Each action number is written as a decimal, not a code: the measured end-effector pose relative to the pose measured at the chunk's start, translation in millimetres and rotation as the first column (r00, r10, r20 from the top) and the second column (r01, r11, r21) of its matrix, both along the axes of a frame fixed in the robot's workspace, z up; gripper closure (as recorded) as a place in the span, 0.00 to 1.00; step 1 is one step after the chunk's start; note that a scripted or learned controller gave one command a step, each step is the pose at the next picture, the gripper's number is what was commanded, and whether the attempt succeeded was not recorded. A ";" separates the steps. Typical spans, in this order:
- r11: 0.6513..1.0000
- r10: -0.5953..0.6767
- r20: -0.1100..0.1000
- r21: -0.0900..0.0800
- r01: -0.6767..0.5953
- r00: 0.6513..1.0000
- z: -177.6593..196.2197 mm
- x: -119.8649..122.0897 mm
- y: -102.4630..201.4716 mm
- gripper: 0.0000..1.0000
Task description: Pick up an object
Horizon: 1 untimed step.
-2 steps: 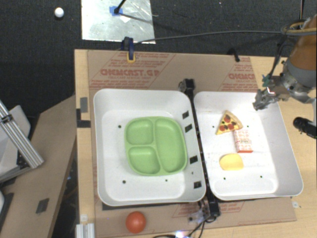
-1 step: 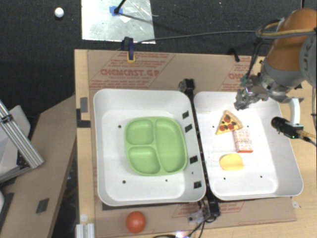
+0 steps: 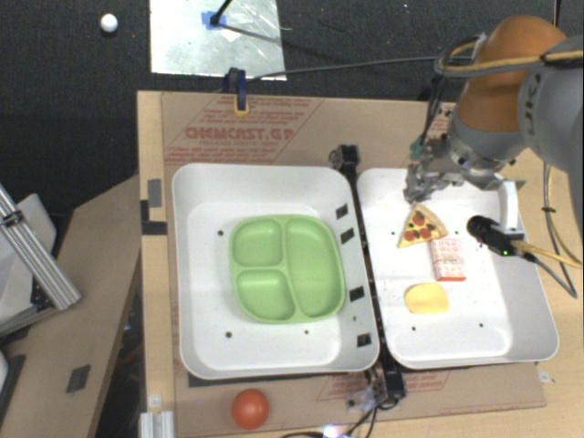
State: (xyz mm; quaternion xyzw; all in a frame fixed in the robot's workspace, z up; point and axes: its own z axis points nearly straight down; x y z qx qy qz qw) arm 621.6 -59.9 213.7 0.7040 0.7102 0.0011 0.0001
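Reaching in from the view's right, the grey arm [image 3: 534, 108] with its orange band puts the gripper [image 3: 422, 187] over the right bin [image 3: 488, 340]. The gripper is just beyond the pizza slice [image 3: 421, 228], at its far, crust end. It is close above the slice, but contact can't be told. Open or closed can't be told either, since the tool end is small and blurred. Nothing is visibly held.

Task thing: the pizza slice lies flat on the right bin's floor, point toward the view's lower left, red toppings up.

Everything else, placed from the pizza slice:
- small pink-and-white carton [image 3: 448, 259]: just beside it on the lower right, lying flat, touching or nearly so.
- yellow piece [image 3: 426, 297]: nearer the camera than the slice, past the carton, apart from both, same bin.
- green divided plate [image 3: 286, 268]: well to the view's left, centred in the left bin [image 3: 205, 203], three compartments, flat.
- orange ball [image 3: 249, 409]: far to the lower left, outside both bins, on the bench edge.
- brown sheet with red lettering [image 3: 265, 126]: beyond and to the left, under both bins.
- blue clamp [image 3: 236, 85]: far up and left, at the sheet's back edge.
- silver foil sheet [image 3: 187, 30]: further up and left, behind the clamp.
- white ball [image 3: 109, 23]: furthest up and left, on the dark backdrop.
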 end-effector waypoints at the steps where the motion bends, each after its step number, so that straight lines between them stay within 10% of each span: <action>1: 1.000 0.002 0.001 0.001 -0.002 1.000 12.8 0.7 57.4 1.00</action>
